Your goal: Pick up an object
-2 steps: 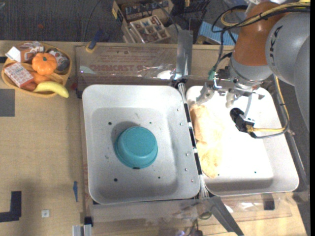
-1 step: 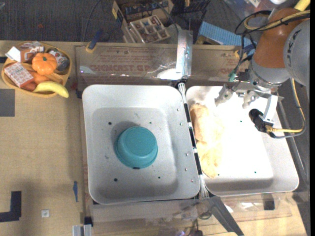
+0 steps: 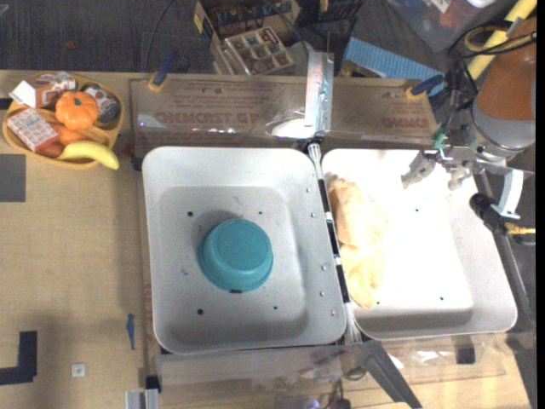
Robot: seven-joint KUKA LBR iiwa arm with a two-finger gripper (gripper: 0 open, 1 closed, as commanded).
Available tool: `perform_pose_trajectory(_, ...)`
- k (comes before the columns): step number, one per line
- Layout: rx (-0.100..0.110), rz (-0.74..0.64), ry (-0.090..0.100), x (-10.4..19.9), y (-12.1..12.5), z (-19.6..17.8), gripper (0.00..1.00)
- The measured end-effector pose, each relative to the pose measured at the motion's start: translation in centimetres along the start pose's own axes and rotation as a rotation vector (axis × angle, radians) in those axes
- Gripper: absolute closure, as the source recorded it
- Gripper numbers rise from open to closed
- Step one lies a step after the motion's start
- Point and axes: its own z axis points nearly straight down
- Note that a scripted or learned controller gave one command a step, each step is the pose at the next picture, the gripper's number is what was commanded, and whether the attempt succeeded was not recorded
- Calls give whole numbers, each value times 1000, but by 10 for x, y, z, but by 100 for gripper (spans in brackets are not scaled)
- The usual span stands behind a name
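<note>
My gripper [image 3: 436,170] hangs open and holds nothing at the upper right, above the right bin [image 3: 443,271], so I can reach the cloth [image 3: 358,237].

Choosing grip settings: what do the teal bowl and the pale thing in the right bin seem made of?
The teal bowl, lying upside down, looks like hard plastic: even colour, smooth matte surface, crisp rim. The pale yellowish thing looks like soft cloth, perhaps a rag: rumpled folds, limp uneven outline against the bin wall. Neither is certain from this view.
</note>
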Motion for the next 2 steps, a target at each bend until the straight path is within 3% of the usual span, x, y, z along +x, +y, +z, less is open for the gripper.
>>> perform_pose_trajectory(1,4,-41,2,59,-26,52,0)
perform_pose_trajectory(2,-8,-307,1,75,-13,85,0)
